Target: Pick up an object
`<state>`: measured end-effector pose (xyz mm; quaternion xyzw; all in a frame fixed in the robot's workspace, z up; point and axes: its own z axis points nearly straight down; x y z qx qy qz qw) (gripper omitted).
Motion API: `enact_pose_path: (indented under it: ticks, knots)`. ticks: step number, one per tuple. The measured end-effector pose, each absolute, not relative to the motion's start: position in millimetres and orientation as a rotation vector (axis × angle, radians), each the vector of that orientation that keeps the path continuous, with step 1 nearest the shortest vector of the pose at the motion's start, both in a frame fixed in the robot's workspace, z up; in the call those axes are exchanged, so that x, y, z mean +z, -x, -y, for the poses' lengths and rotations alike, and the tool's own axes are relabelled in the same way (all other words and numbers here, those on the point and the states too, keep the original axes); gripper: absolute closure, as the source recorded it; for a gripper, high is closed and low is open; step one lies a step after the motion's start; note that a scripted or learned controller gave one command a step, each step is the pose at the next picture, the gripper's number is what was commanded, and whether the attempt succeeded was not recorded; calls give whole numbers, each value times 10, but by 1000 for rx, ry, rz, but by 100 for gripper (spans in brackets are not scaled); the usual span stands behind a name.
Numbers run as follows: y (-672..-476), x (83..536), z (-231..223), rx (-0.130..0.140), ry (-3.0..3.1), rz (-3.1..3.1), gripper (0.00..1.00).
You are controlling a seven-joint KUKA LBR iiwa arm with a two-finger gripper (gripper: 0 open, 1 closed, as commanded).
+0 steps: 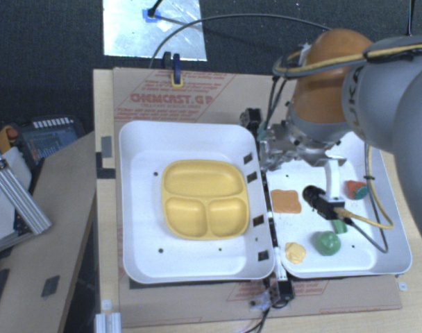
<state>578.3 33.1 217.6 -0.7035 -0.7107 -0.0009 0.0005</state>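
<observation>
Nearest the camera, a small yellow lump (295,252) lies at the front of the right bin (391,255), close to the wall it shares with the left bin (138,207). Just beside the lump, further right, sits a green lump (327,243). Behind them a flat brown slice (285,200) lies near the same dividing wall, and an orange and teal piece (355,188) rests well over to the right.

The gripper (273,155) hangs at the back of the right bin, close to the dividing wall, under the grey arm (391,82). The brown slice is the nearest thing to it, lying just in front of it toward the camera and apart from it. The view does not show whether the gripper is apart or together, and nothing is seen held in it.

A yellow divided tray (204,198) lies flat in the middle of the left bin.
</observation>
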Motion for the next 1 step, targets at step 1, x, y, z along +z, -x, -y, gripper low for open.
enact_pose_path:
  ticks: [1]
  knots:
    - [-5726, 2217, -848, -4, 2209, 2232, 100]
